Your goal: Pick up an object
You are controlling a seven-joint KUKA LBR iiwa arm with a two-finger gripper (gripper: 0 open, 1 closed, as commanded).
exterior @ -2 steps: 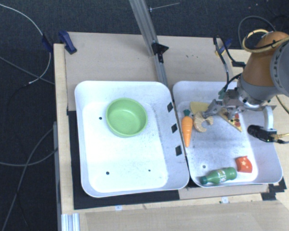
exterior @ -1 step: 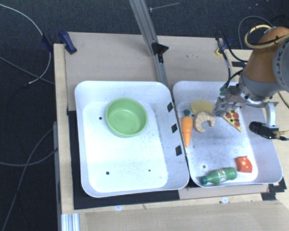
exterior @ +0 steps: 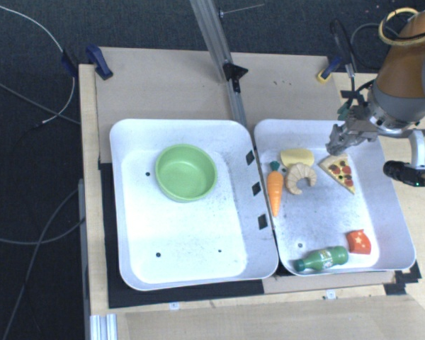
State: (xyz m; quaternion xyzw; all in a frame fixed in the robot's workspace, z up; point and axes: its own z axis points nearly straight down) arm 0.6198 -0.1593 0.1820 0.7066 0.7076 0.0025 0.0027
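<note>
Arm poised over the right bin (exterior: 393, 211), near its upper edge.

The jaws (exterior: 338, 142) hang just above the pizza slice (exterior: 339, 172); whether they are apart or together cannot be told. Left of them lie a yellow block (exterior: 297, 156), a croissant (exterior: 301, 178) and a carrot (exterior: 275, 192); farther below, a tomato (exterior: 359, 241) and a green bottle (exterior: 321, 259). A green bowl (exterior: 186, 172) sits far left in the other bin (exterior: 127, 211).

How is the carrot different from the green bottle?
The carrot is orange with a green top; the green bottle is green with a pale label. The carrot lies pointing up and down the picture by the right bin's left wall; the bottle lies sideways along its near edge. The carrot tapers to a point; the bottle is rounded. Both lie flat in that bin.
</note>
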